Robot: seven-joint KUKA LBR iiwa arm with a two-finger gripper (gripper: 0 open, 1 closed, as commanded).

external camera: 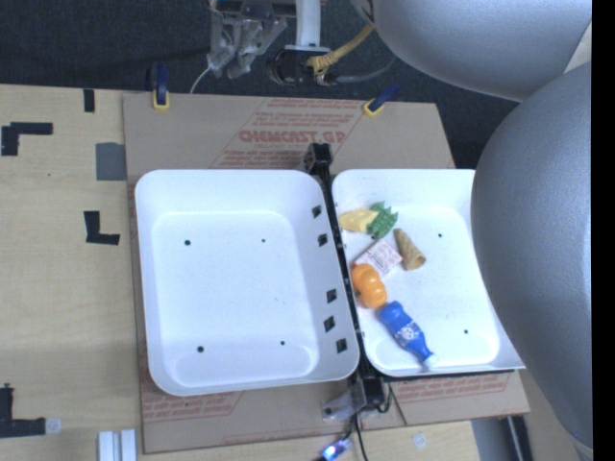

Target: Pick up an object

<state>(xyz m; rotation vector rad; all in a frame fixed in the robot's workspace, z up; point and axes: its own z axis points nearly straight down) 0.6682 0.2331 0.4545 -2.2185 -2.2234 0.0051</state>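
Camera view: 2 white bins side by side on bench [58,257]. Left bin [235,286] has nothing in it. Right bin [452,286] holds 5 things, all near its left wall: yellow piece [354,221] touching green piece [382,219] at top, tan cone [411,250], white tag [381,257], orange ball [367,282] just below it, blue bottle [404,332] lowest. Arm [519,84] fills right side, w/ tool [245,41] at top, above bins; can't tell its state.
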